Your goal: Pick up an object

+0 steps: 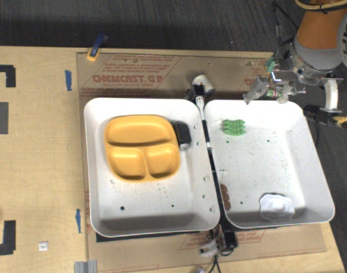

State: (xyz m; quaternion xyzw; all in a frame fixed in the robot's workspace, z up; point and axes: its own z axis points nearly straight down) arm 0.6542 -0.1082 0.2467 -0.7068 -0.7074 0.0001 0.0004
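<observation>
I see 2 white bins [99,209] side by side on a brown board [133,73], w/ blue tape bits [67,79] at its left edge.

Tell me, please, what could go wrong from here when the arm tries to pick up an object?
1. The gripper hangs over the right bin's far rim; descending there, it may strike the rim.
2. The green object looks small and flat, so the fingers may close over it without catching it.
3. The white object sits in the near corner against the wall, pale on a pale floor, leaving little room for a finger.
</observation>
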